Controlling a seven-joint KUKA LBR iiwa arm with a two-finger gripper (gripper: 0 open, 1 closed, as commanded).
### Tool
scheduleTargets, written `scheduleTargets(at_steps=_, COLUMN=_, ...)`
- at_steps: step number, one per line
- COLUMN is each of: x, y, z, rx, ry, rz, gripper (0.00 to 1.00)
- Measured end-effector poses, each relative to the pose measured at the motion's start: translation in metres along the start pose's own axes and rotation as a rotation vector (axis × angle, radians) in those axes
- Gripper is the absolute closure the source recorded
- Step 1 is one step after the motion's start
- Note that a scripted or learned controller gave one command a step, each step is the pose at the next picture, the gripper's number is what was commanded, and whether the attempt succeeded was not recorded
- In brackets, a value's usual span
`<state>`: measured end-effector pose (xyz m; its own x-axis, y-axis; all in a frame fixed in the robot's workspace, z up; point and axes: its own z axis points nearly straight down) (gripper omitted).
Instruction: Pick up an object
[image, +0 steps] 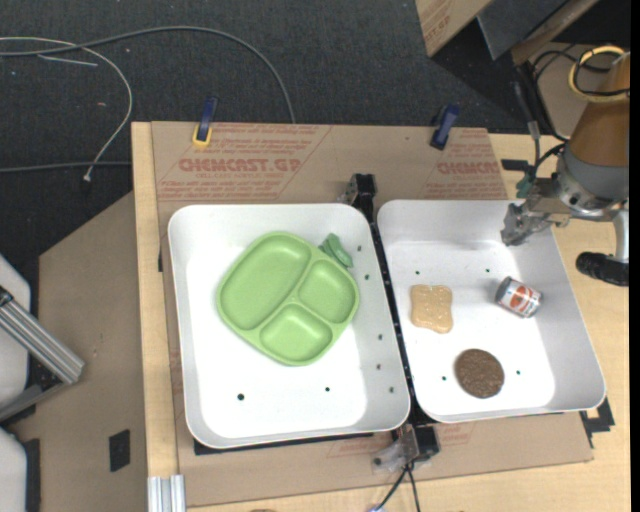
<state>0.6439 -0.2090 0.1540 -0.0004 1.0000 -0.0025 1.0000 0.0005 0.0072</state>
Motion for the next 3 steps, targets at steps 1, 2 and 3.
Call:
scheduleTargets(at_steps=1, x=-0.001, y=0.002, z=-0.066, rx=-0.003, ry=-0.001, rz=-0.001, gripper=1.00)
scheduleTargets(at_steps=2, x=-0.002, y=0.003, z=-0.083, rx=0.002, ry=0.001, rz=-0.001, gripper=1.00)
scheduleTargets(at_steps=3, x=0.052, y=-0.009, z=-0.089, rx=0.008, ry=0.006, rz=-0.005, gripper=1.00)
